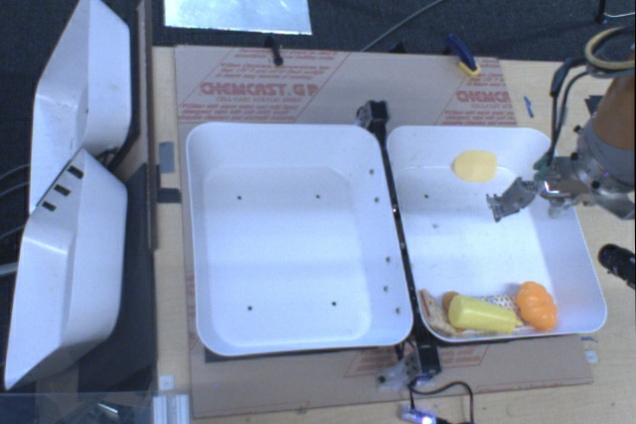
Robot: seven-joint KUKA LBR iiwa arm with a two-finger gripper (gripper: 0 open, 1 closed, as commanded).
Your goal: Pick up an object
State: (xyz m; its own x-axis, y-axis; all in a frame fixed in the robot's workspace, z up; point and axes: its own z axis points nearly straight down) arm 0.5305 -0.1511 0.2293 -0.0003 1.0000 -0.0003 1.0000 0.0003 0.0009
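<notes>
The right bin (566, 253) holds a pale yellow round object (475, 166) near its far side. Along its near edge lie a yellow cylinder-shaped object (482, 314), an orange ball-like object (537, 305), a small brown item (449, 300) and a flat tan piece (430, 305). My gripper (504, 203) reaches in from the right and hovers over the middle of the right bin. It is just to the right of and nearer than the pale yellow object, and I see nothing in it.
The left bin (288, 233) stands beside the right one, with a black divider strip (393, 213) between them. Two spare white bins (70, 213) lean at the far left. A blue and yellow clamp (462, 57) sits at the board's far edge.
</notes>
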